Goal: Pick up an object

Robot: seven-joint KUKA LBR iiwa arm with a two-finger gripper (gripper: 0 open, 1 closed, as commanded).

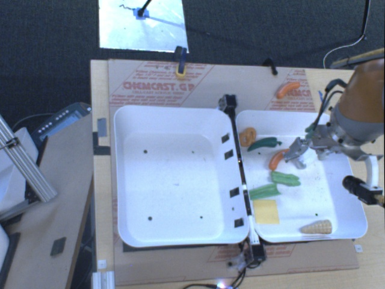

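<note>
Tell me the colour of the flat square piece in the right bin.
Yellow: the flat square piece lies near the right bin's front-left corner, seen in the camera view.

You have two white bins side by side. Relative to the black divider between them, everything countable lies on the right: three green pieces, one orange piece, one round orange-brown piece, one yellow square and one tan cone (a second orange piece sits beyond the bin's far rim).
</note>
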